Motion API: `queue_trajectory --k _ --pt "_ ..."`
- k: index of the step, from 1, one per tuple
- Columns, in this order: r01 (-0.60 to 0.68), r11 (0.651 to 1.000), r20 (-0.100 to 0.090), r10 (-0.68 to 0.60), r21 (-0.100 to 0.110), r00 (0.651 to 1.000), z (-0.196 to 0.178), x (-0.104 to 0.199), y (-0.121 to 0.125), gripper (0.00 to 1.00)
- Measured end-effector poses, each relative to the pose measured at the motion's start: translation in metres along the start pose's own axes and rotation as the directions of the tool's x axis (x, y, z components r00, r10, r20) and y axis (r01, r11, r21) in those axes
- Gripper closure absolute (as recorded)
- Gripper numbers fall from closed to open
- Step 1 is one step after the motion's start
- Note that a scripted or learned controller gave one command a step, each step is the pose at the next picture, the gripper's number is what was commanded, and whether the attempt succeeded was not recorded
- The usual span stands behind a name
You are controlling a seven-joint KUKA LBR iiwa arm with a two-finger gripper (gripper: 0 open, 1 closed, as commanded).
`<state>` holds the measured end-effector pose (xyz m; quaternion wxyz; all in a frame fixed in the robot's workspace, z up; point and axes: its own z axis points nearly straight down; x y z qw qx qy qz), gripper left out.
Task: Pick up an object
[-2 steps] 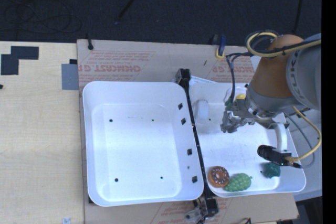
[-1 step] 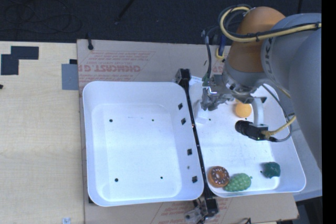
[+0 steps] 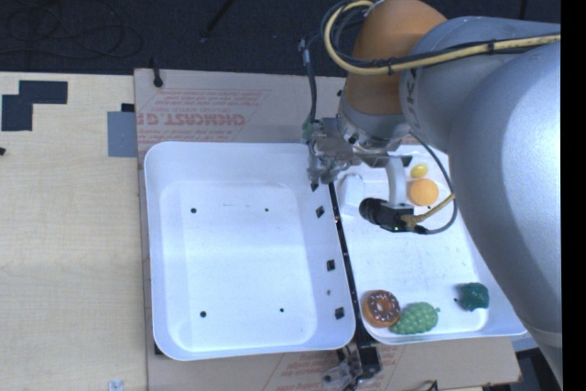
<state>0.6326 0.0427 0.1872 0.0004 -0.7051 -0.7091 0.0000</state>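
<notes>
Two white bins: left bin [image 3: 174, 197], right bin [image 3: 430, 275]. Right one holds one donut [image 3: 380, 308], grapes [image 3: 415, 318], green piece [image 3: 473, 296], orange ball [image 3: 423, 191], small yellow piece [image 3: 418, 170]. Pincer [image 3: 322, 162] at far divider; can't tell its state.

A: How do the bins sit?

B: Side by side on the counter [image 3: 64, 224]. The left bin [image 3: 229, 252] and right bin [image 3: 430, 270] touch along their inner walls.

A: What lies in the right one?

B: Along its near edge, a donut [image 3: 380, 308] at the left, grapes [image 3: 415, 318] just beside it, and broccoli [image 3: 473, 296] further right. Toward the far side lies an orange [image 3: 423, 191], a lemon [image 3: 418, 170] just behind it.

A: And the arm?

B: The arm [image 3: 494, 133] reaches in from the right, over the right bin. Its tool [image 3: 322, 162] hangs above the far end of the shared walls.
</notes>
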Motion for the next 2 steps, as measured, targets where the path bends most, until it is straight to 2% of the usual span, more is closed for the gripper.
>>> queue_trajectory --k 2 --pt "0.009 1.000 0.003 -0.009 0.007 1.000 -0.0187 -0.0025 -0.0014 1.00"
